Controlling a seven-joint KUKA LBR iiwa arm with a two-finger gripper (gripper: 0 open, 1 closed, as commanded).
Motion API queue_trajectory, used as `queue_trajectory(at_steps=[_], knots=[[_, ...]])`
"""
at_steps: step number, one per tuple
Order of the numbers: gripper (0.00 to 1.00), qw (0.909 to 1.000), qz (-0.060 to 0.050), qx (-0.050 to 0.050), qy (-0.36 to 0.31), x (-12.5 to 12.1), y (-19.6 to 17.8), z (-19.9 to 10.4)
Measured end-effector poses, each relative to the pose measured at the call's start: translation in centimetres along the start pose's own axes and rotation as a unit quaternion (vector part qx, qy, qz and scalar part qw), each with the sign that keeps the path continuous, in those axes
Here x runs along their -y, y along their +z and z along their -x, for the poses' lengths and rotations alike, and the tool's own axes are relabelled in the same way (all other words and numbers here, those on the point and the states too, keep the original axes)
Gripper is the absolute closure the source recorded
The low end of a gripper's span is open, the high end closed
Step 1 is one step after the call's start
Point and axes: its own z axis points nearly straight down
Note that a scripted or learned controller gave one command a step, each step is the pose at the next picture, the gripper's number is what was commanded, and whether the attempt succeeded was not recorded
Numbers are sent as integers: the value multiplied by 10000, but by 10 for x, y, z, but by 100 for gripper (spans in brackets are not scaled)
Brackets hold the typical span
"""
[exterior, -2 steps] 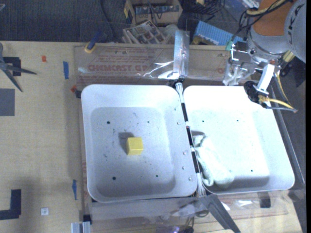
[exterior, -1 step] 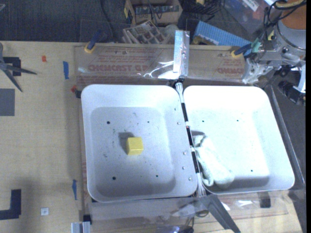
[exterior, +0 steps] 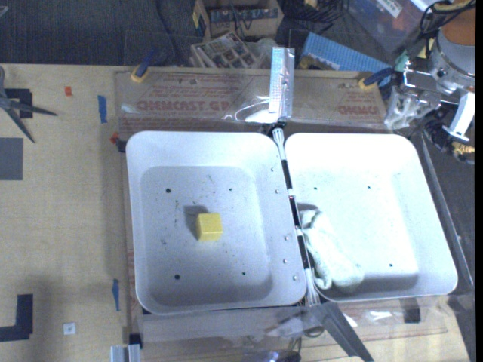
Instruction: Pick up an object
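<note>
A small yellow cube [exterior: 210,226] lies near the middle of the left white bin [exterior: 151,157]. A white crumpled soft object [exterior: 330,256] rests against the left wall of the right white bin [exterior: 392,153], near its front. My gripper [exterior: 429,118] hangs at the far right, over the back right corner of the right bin and well away from both objects. Its two pale fingers [exterior: 397,115] stand apart, open, with nothing between them. The orange band of the arm [exterior: 462,23] shows above it.
A clear plastic divider post [exterior: 281,81] stands behind the seam between the bins. Cardboard lies along the back of the bins [exterior: 189,96]. Cables and boxes crowd the floor beyond. Wooden bench surface [exterior: 60,202] extends to the left.
</note>
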Motion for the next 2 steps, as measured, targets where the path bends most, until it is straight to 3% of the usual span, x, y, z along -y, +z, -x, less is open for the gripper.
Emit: queue_trajectory(at_steps=[1, 2], knots=[[100, 9996, -2, 1, 286, -21, 0, 17], [100, 9975, -31, -4, 705, 1, 13, 55]])
